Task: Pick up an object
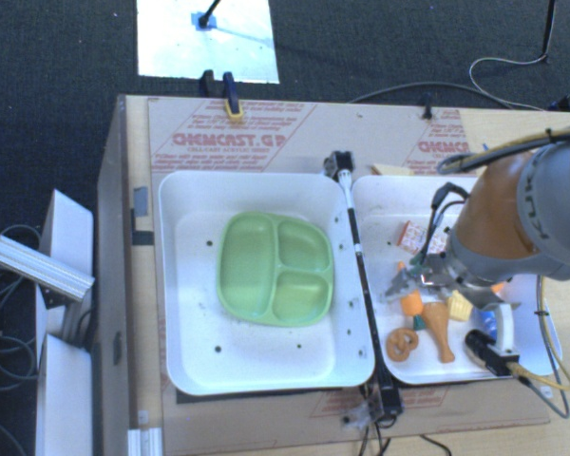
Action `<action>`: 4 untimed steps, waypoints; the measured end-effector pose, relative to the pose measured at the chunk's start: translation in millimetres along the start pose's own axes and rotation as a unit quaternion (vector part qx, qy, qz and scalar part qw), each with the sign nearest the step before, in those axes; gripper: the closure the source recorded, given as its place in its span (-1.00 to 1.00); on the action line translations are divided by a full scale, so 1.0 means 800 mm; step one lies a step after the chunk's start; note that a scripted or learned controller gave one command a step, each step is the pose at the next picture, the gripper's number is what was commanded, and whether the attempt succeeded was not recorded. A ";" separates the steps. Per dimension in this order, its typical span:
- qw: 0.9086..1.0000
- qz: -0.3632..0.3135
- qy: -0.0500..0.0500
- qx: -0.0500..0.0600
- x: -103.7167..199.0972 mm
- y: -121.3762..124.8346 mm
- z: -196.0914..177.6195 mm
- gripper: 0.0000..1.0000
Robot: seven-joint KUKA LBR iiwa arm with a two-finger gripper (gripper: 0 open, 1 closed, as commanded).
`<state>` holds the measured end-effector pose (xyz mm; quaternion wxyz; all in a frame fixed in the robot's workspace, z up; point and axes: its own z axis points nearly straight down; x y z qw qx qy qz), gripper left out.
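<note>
1. Where the right bin (pixel 380 207) is filling the lower right of the frame, a small orange piece (pixel 413 304) is lying just below the gripper (pixel 406 279).
2. Whether the gripper is clamping anything, I cannot tell.
3. A green divided plate (pixel 274 268) is sitting in the left bin (pixel 185 255).
</note>
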<state>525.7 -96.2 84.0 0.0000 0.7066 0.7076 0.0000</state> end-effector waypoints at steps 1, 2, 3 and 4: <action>1.000 -0.001 0.000 -0.001 -0.029 0.077 -0.001 -1.00; 1.000 0.000 0.000 0.000 0.002 0.011 0.000 -1.00; 1.000 -0.001 0.000 -0.001 0.002 0.012 -0.013 1.00; 1.000 -0.002 0.001 -0.002 0.119 0.072 -0.127 1.00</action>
